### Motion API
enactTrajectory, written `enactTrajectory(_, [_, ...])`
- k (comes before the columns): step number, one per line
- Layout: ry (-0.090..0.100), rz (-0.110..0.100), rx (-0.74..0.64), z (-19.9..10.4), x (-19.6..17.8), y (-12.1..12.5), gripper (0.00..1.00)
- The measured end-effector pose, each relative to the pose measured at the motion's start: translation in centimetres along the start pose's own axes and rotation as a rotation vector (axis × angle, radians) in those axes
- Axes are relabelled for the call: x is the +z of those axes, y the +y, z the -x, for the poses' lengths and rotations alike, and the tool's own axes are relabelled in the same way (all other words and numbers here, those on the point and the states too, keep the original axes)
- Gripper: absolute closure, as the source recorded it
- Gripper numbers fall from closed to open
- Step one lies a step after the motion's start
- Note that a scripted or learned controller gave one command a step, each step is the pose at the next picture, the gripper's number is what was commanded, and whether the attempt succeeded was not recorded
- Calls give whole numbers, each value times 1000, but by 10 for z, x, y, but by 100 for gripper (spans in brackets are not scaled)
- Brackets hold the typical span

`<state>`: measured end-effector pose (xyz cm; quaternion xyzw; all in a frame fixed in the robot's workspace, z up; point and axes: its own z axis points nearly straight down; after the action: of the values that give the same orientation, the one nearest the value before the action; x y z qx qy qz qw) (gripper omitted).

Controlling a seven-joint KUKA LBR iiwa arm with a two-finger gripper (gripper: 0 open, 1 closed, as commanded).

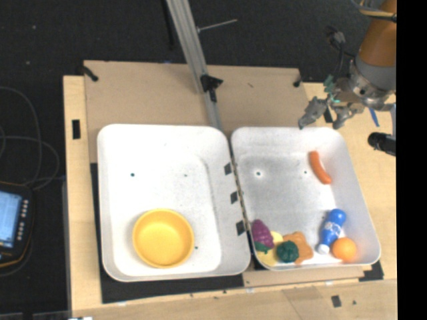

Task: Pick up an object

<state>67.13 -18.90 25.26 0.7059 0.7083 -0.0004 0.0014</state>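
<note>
Bench bears two white bins (167, 135). Gripper (327, 114), at one o'clock above the right bin's rim, fingers apart, holds nothing; sausage (320, 167) untouched. Pick pending.

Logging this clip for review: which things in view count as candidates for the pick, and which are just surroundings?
Pick candidates, right bin:
orange sausage
blue bottle
orange ball
purple toy
green toy
The gripper hangs above that bin's far edge, holding nothing.

Surroundings:
yellow bowl in the left bin (possibly pickable)
metal pole
handheld screen
</note>
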Motion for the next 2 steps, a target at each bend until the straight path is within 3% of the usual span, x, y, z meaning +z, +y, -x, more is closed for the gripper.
enactTrajectory(1, [-1,-1,-1,0,0,0,0])
enactTrajectory(2, [1,-6,3,6,61,2,0])
